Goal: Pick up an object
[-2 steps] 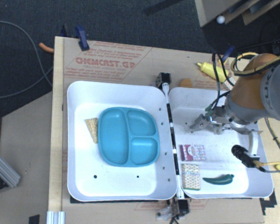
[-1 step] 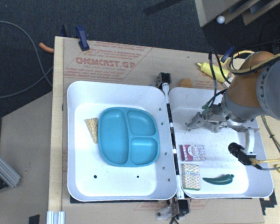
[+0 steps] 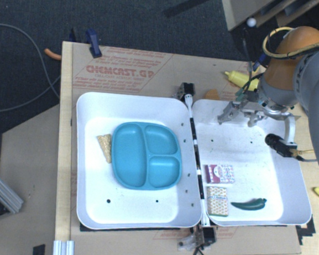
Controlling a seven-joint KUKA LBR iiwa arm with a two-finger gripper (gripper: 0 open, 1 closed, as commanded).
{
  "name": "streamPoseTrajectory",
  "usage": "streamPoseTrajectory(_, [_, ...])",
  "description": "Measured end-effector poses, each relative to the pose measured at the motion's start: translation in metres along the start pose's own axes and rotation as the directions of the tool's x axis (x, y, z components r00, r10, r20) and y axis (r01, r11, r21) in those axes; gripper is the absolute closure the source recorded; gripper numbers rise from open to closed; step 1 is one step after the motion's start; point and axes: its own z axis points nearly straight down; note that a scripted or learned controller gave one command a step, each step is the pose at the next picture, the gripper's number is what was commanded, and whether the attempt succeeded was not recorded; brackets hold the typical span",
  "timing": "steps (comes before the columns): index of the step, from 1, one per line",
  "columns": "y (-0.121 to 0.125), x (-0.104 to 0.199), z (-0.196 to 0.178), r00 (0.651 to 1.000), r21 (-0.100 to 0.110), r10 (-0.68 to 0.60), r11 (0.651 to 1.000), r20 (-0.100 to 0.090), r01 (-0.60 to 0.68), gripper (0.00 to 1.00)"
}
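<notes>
My gripper [image 3: 239,117] hovers over the back edge of the right bin [image 3: 288,180], fingers spread apart with nothing between them. Near the bin's front left lie a maroon-and-white packet [image 3: 220,174] and a small checkered packet [image 3: 217,202]. A dark green chili pepper [image 3: 248,203] rests just right of the checkered packet. All three sit well in front of the gripper and apart from it.
The left bin [image 3: 88,184] holds a blue divided plate [image 3: 146,155] with a tan cracker-like piece [image 3: 104,145] at its left side. A yellow object [image 3: 237,77] and a small orange item [image 3: 212,94] lie on the bench behind the right bin.
</notes>
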Motion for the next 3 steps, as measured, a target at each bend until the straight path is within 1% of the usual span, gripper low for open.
streamPoseTrajectory(1, [-0.115, -0.020, 0.029, 1.000, 0.005, 0.003, 1.000, -0.001, -0.003, 0.00])
streamPoseTrajectory(2, [-0.188, -0.056, 0.028, 1.000, 0.004, 0.003, 1.000, -0.001, -0.003, 0.00])
streamPoseTrajectory(3, [-0.050, -0.053, 0.008, 1.000, 0.000, 0.000, 1.000, -0.001, 0.000, 0.00])
